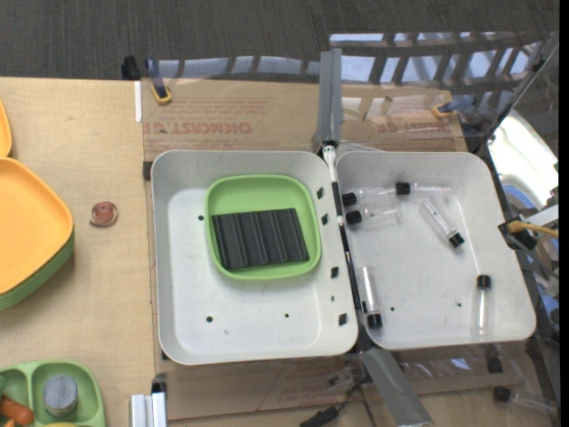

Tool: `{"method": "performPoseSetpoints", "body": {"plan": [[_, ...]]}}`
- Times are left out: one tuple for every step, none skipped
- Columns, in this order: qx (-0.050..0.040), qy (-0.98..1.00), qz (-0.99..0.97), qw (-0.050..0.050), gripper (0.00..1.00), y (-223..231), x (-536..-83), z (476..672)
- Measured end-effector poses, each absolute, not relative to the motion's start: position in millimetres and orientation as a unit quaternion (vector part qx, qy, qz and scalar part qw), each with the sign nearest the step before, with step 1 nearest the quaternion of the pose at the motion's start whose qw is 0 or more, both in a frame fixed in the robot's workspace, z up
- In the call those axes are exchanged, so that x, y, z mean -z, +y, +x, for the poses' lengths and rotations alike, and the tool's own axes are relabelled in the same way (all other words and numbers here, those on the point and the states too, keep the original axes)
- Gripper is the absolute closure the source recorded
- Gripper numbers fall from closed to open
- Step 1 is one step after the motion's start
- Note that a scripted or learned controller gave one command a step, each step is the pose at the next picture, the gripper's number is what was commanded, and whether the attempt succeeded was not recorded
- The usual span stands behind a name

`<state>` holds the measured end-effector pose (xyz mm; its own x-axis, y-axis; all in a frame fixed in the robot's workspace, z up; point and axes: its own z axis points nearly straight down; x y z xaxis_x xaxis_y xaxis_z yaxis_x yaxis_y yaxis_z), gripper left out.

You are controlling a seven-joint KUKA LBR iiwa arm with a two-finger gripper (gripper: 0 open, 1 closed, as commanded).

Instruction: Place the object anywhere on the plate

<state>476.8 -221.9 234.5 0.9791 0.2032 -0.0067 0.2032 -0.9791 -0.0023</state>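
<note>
Near edge of the right bin (498, 323): two clear tubes with black caps, one (369, 301) along the left wall, one (483, 302) upright-ish by the right wall. Further back, another tube (442, 221) lies diagonal mid-bin, and a couple more (378, 205) cluster toward the far-left corner. They look light, stiff, slick plastic, prone to rolling; best pinched across the body near the cap, I'd guess. Left bin (178, 310) holds the green plate (263, 191), far of centre, with a dark ribbed slab (263, 238) lying flat on it, covering most of the well. Can't tell the gripper's state or whether it has anything.
</note>
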Motion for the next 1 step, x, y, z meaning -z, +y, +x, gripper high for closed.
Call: {"method": "performPoseSetpoints", "body": {"plan": [[-0.0027,-0.102,-0.995,0.0,0.0,-222.2,-243.3,477.1]]}}
